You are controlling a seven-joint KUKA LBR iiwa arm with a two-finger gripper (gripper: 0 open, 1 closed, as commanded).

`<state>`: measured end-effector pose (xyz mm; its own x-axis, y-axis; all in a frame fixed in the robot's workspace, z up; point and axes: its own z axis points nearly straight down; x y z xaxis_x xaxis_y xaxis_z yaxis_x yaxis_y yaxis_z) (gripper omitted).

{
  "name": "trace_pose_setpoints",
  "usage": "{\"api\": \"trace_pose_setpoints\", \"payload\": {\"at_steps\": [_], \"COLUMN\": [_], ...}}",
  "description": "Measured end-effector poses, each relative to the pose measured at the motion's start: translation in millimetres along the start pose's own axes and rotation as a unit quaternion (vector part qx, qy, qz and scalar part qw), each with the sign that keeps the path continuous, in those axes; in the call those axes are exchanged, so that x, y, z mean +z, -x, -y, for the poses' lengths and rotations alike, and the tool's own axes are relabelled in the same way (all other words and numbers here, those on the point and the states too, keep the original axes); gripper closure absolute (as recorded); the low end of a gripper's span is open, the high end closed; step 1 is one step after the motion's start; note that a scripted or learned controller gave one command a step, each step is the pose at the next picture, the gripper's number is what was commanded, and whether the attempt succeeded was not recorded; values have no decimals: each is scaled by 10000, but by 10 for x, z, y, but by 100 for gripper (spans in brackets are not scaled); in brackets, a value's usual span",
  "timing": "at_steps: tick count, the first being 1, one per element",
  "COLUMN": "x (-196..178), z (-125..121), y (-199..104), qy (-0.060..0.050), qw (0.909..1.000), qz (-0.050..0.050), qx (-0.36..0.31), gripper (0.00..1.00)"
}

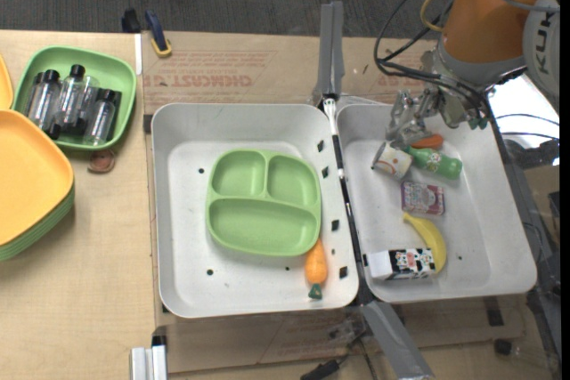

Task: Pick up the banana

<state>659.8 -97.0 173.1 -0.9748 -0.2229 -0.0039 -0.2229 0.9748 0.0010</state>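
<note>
Down by the milk carton [403,263] lies the banana [427,235], untouched; pincer [408,122], grip unreadable, hovers beyond the purple packet [422,198] — it should drop straight over the banana's middle.

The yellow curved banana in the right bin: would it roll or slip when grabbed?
The yellow curved banana lies flat, so it probably won't roll. Its smooth skin may slip or pivot between fingers. The black-and-white carton at its lower end could hinder pushing.
</note>
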Motion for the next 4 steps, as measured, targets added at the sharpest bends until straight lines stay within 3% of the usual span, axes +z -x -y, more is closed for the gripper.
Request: {"api": "trace_pose_setpoints", "payload": {"at_steps": [1,2,3,4], "x": [-401,-50,306,99], "z": [842,568,685,1116], "y": [-187,-127,-161,-249], "qy": [-11,-2,-5,-16], "qw": [9986,9997,9961,9994], "qz": [14,5,-1,20], "qx": [-526,-252,881,-336], "gripper": [100,100,100,100]}}
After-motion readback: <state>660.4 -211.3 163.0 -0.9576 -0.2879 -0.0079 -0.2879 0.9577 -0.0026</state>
